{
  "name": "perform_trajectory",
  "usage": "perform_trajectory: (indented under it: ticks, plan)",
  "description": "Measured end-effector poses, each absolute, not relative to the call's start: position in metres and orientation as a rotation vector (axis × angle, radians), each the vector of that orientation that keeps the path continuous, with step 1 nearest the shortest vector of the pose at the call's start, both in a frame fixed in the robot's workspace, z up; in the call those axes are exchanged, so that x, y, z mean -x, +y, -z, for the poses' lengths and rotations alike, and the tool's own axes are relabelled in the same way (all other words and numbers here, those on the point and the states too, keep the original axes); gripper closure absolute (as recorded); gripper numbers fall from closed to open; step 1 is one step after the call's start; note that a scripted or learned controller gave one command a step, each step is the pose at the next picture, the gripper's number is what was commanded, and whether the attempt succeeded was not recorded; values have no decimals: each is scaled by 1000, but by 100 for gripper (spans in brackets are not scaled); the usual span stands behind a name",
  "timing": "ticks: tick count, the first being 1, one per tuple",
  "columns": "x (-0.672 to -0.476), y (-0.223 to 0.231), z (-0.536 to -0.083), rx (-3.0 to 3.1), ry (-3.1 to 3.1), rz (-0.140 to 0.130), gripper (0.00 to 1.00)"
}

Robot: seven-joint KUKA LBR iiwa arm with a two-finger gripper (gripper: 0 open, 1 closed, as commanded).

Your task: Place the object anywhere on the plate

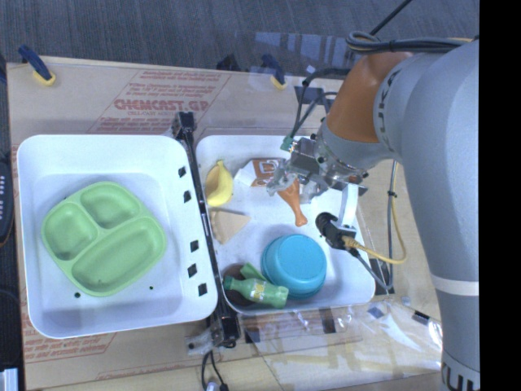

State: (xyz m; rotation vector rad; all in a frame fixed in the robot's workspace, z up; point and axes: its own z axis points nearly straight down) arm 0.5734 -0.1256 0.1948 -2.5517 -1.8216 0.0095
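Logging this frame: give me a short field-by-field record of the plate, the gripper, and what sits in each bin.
left bin: holds the green plate, three compartments, nothing on it
right bin: yellow banana, orange carrot-like piece, tan wedge, blue bowl, green bottle lying on its side
gripper: low over the right bin, at the orange piece's upper end
grasp: cannot tell
task status: nothing placed on plate yet
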Motion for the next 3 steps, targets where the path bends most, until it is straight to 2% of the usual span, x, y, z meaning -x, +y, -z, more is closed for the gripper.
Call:
perform_trajectory:
  ticks: [1, 2, 3]
  plan:
    - [-657, -144, -236, 2668, -1653, -7, 100]
    - [-654, -123, -142, 2763, -1473, -21, 100]
    - [-657, -76, -256, 3015, -869, -9, 100]
